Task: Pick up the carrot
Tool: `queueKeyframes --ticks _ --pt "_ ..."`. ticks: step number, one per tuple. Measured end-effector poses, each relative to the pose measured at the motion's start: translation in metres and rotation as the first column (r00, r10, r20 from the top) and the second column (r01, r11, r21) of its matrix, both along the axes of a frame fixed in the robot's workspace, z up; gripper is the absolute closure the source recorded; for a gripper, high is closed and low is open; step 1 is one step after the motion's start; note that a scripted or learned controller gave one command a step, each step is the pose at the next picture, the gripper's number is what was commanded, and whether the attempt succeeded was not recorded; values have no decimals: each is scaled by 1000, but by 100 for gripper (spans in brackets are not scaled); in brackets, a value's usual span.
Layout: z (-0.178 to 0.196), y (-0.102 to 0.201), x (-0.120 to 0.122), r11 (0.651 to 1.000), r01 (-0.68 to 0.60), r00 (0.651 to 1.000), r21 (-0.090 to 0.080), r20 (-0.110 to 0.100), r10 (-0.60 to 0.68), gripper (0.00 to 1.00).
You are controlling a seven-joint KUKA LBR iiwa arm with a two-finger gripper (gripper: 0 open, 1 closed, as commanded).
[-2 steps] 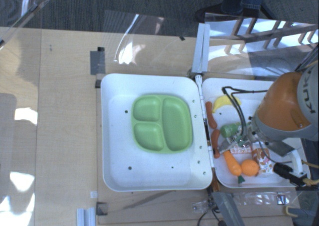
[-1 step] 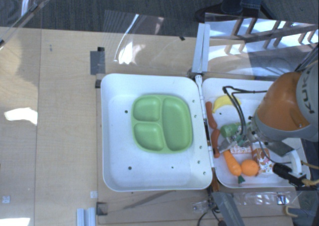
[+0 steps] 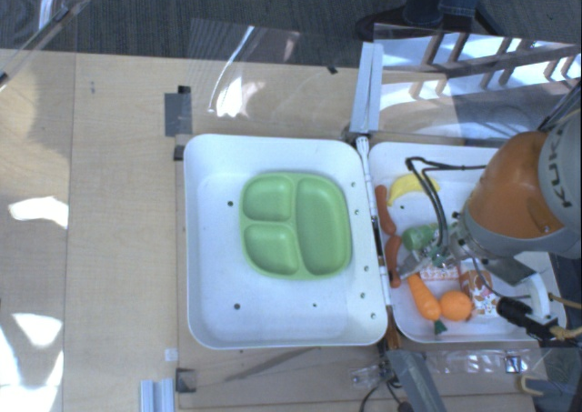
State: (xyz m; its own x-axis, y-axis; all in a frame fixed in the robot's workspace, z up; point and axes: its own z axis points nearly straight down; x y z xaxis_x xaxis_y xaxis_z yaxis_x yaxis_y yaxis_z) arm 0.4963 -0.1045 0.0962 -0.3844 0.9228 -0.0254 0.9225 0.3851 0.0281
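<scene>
At the lower right, the gripper [image 3: 435, 260], state unclear, may grab the orange [image 3: 456, 306] touching the carrot [image 3: 423, 296] instead.

You get bright, even light from above. Glare streaks the clear panels [image 3: 245, 65] and blotches the table [image 3: 100, 246]. Focus is slightly soft.

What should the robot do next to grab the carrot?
Probably shift the gripper a little toward the bench's front edge and lower it over the carrot. The carrot lies in the right bin, just past the gripper and not between its fingers, with an orange touching it, so it should aim at the carrot's free end.
</scene>
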Motion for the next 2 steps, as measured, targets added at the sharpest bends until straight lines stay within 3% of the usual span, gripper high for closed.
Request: queueKeyframes --ticks 2 --pt "-1 -1 1 999 34 999 7 0 -34 0"
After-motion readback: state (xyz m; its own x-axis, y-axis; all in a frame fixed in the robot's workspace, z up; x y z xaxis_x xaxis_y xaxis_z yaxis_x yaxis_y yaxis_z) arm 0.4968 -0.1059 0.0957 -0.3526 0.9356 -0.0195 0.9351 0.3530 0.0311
